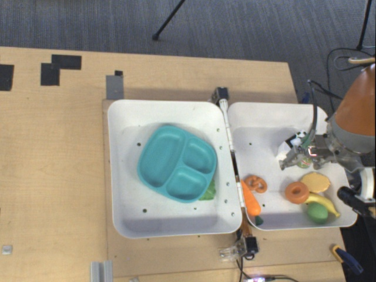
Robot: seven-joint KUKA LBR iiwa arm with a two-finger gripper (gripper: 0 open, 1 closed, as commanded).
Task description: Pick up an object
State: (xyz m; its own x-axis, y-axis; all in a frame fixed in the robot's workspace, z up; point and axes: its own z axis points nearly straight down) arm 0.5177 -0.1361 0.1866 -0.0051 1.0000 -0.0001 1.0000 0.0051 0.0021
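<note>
In left bin, teal tray (tilted), right bin, toy food

We finding no readable text, labels, brands, numbers or signs anywhere. Black patches on worktop showing as plain shapes, no lettering. Tray, toy food, bins bearing nothing legible.

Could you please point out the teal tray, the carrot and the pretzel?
teal tray [176, 163], camera view, its central divider.
carrot [251, 202], camera view, middle of its orange body.
pretzel [255, 184], camera view, its centre.
</note>
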